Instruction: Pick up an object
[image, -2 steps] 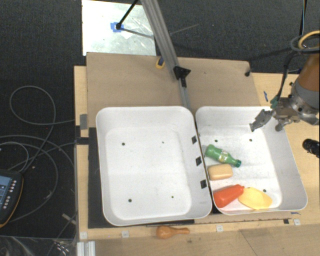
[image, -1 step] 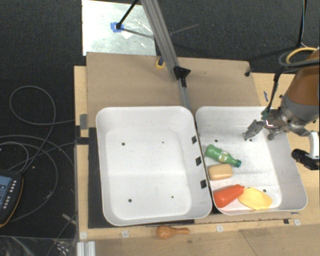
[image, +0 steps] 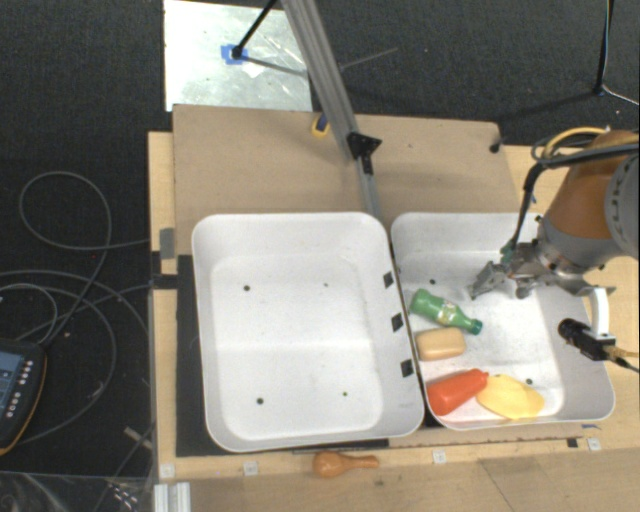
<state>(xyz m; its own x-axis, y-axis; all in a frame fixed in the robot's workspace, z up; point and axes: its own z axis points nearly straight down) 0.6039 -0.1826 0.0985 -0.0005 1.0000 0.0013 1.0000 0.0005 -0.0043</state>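
Camera view: gripper spread open, empty, above glossy green bottle in smooth right bin.

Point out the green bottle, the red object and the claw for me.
green bottle (image: 444, 311): camera view, on the middle of its body, right bin.
red object (image: 457, 389): camera view, on its broad middle, near the bin's front wall.
claw (image: 496, 280): camera view, between its fingertips, above the right bin's floor.
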